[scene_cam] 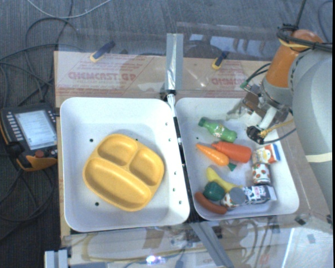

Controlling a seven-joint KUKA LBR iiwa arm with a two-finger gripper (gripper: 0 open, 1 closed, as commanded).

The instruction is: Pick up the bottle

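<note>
**Robot arm over a bin of toy food, green bottle lying loose**

At the far left, a handheld control pendant (28, 134) lies on the floor beside the worktop (117, 77). The left white bin (72, 116) holds a yellow divided tray (124, 171). The right white bin (287, 197) holds the green bottle (218, 129), lying on its side near the bin's upper left. Just below it lie two orange carrots (223, 152), side by side. Lower down sit a yellow piece (218, 177), a green round piece (214, 191), a red sausage (209, 204), a small carton (257, 194) and a can (261, 172). The gripper (257, 116) hangs over the bin's upper right, apart from the bottle. Whether its fingers are open or closed cannot be told.
</note>
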